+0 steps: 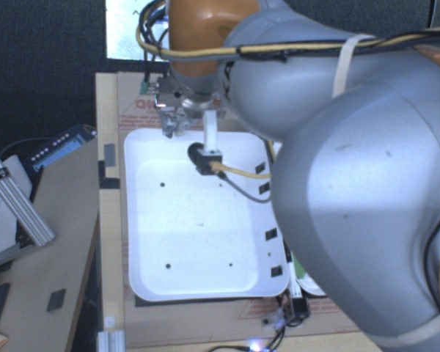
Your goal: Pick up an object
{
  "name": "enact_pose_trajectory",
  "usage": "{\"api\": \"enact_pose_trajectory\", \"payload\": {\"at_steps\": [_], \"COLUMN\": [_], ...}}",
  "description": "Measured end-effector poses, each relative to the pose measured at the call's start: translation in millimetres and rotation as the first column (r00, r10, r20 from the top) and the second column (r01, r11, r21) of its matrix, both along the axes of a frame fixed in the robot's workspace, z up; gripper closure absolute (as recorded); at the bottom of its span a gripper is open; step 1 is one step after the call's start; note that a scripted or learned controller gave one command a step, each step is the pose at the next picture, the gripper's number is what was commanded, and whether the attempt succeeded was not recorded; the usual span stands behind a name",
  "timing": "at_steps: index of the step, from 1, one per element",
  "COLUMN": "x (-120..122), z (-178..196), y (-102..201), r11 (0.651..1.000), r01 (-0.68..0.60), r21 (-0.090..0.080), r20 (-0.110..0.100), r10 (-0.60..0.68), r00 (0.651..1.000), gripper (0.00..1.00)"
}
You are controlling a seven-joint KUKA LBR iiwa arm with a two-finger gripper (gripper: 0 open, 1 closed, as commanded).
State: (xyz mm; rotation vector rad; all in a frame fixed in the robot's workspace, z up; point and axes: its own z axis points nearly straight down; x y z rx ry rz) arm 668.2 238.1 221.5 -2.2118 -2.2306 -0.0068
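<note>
My gripper (174, 125) hangs from the orange-banded wrist over the far rim of the left white bin (143, 218), close to its back left corner. It points straight down and sits just above the bin's floor. I see no object at its tip. Small dark dots mark the floor of this bin. The grey arm sweeps in from the right and hides most of the right bin (312, 288), of which a small sliver shows near the front.
A cardboard sheet (110, 116) lies under the bins. To the left, off the bench, stand an aluminium rail (18, 204) and a blue-edged device (62, 144). A pale panel (132, 20) sits behind the wrist.
</note>
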Motion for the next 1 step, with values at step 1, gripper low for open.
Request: {"api": "enact_pose_trajectory", "payload": {"at_steps": [1], "x": [-86.9], "z": [78.6], "y": [-113.0], "r11": [1.0], "r01": [0.016], "r21": [-0.004], "r20": [-0.003], "r10": [-0.016], "r00": [1.0], "gripper": [1.0]}}
